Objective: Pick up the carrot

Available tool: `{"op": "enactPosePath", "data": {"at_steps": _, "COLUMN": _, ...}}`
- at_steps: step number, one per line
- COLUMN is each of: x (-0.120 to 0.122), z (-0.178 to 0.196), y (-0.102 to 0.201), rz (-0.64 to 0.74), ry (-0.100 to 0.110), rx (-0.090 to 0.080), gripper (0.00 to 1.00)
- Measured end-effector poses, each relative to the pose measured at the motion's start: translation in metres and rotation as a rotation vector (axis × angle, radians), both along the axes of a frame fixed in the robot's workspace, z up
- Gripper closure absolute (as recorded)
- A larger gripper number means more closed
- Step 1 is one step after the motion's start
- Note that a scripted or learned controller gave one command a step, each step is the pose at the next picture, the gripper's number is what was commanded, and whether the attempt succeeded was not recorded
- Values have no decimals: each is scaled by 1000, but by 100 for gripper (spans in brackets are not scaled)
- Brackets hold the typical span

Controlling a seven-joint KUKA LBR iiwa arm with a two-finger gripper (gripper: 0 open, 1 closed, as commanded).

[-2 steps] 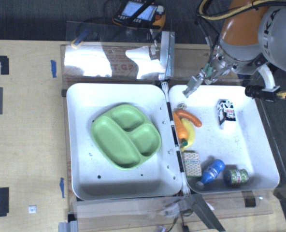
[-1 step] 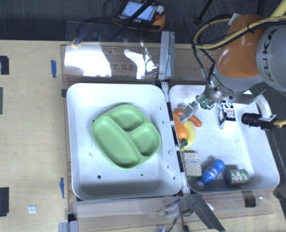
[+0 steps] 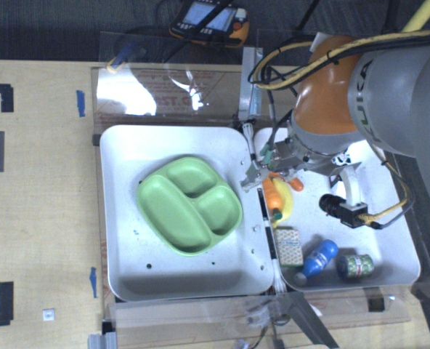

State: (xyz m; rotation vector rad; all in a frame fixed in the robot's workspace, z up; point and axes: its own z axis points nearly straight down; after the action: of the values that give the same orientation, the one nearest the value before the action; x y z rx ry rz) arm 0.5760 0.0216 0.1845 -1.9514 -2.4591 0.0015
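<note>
The carrot (image 3: 273, 195) is a short orange piece lying along the left wall of the right bin (image 3: 389, 253), partly on top of a yellow item (image 3: 285, 206). My gripper (image 3: 267, 171) hangs right above the carrot's far end, close to the divider between the two bins. The wrist and its cables hide where the gripper meets the carrot, so contact is unclear. A small orange bit (image 3: 296, 184) shows just to the right of the gripper.
The left bin (image 3: 120, 195) holds a green divided plate (image 3: 192, 204). In the right bin's near part lie a patterned packet (image 3: 288, 246), a blue bottle (image 3: 319, 258) and a green can (image 3: 355, 265). The arm covers the right bin's far half.
</note>
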Motion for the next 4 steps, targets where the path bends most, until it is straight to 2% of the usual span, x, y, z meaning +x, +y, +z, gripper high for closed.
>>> {"op": "enactPosePath", "data": {"at_steps": 1, "x": -54, "z": 0, "y": -48, "rz": -158, "ry": 1, "rx": 0, "gripper": 0}}
{"op": "enactPosePath", "data": {"at_steps": 2, "x": -21, "z": 0, "y": -60, "rz": -36, "ry": -4, "rx": -1, "gripper": 0}}
{"op": "enactPosePath", "data": {"at_steps": 3, "x": -23, "z": 0, "y": -28, "rz": -26, "ry": -1, "rx": 0, "gripper": 0}}
{"op": "enactPosePath", "data": {"at_steps": 4, "x": -78, "z": -1, "y": -53, "rz": -154, "ry": 1, "rx": 0, "gripper": 0}}
